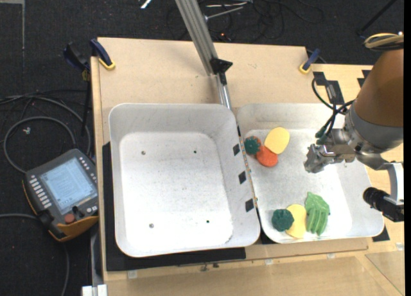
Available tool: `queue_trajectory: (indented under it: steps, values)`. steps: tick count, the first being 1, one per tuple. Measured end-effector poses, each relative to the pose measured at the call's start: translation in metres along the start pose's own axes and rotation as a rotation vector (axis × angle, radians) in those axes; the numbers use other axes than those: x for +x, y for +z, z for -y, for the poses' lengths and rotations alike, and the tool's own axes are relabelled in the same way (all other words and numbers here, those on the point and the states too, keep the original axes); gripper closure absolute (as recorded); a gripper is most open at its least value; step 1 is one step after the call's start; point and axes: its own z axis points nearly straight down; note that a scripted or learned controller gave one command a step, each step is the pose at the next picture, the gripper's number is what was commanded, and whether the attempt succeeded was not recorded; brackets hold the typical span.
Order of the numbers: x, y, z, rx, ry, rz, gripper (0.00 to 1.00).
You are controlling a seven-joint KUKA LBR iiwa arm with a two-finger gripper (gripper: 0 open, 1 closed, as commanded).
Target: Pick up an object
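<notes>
Take the right-hand shallow white bin (359,221) as your landmark. Your grey two-finger gripper (314,160) hangs over its middle, nearer the right wall than the left, with the grey arm and its orange band (387,83) coming in from the right. You cannot tell from this slant whether the hand is released or clenched, and nothing shows in its grip.

Every candidate for picking sits inside that bin (none in its neighbour). Toward the bin's upper left lies a rounded yellow soft object (277,139); touching it just below is a small orange-red ball-like piece (268,158), and a dark green lumpy piece (251,145) sits hard against the bin's left wall beside them. The gripper is apart from this cluster, to its right.

Along the bin's near edge you have a second group: a dark green round fuzzy piece (281,219), a yellow soft piece (296,219) touching it, and a bright green ribbed toy (316,212) lying just right of that.

The left-hand shallow white bin (122,160) butts against your landmark's left wall.
</notes>
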Motion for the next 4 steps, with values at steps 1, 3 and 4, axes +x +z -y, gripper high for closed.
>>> queue_trajectory:
  steps: [1,3,4]
  values:
    - [0.049,0.014,-0.024,0.006,-0.004,-0.002,1.0]
    - [0.149,0.026,-0.074,0.006,-0.004,-0.003,1.0]
    - [0.192,0.032,-0.108,0.004,-0.003,-0.003,1.0]
